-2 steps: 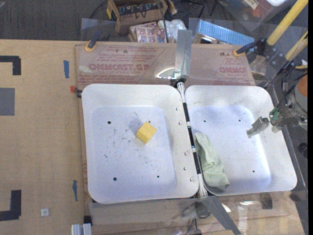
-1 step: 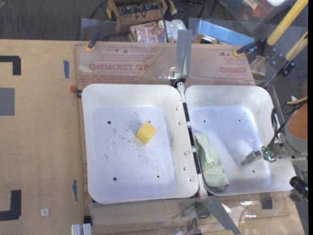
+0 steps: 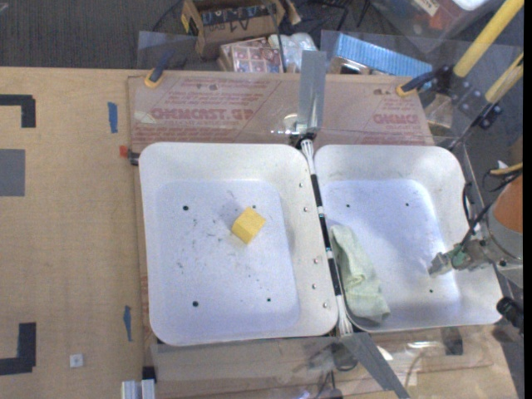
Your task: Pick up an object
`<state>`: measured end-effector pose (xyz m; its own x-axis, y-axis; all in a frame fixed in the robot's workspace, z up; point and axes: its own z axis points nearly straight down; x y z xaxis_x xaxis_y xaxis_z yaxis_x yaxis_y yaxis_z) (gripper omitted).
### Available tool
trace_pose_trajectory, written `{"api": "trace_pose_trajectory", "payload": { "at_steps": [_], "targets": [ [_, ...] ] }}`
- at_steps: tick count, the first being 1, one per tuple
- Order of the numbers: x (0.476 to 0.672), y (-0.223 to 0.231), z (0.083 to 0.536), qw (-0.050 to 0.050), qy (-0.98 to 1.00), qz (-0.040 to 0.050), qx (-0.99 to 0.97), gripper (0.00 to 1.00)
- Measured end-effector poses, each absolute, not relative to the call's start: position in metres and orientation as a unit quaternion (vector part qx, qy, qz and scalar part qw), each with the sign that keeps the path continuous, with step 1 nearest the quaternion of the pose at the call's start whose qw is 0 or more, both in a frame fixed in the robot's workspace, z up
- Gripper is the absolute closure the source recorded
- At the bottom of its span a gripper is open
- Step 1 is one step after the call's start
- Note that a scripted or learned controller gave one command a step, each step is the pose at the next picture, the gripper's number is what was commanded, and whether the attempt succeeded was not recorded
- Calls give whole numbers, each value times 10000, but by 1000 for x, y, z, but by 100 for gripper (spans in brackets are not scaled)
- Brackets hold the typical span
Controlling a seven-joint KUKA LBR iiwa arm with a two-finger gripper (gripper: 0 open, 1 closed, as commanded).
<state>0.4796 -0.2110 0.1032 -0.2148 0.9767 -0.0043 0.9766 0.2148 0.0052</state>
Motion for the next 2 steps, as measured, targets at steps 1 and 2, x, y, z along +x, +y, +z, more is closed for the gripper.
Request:
{"api": "trace_pose_trajectory", "payload": {
  "at_steps": [1,2],
  "targets": [
    [481,-224,211,36,8613,3,5081,100],
    [482,-223,241,34,8543,4,5197,100]
  ]
}}
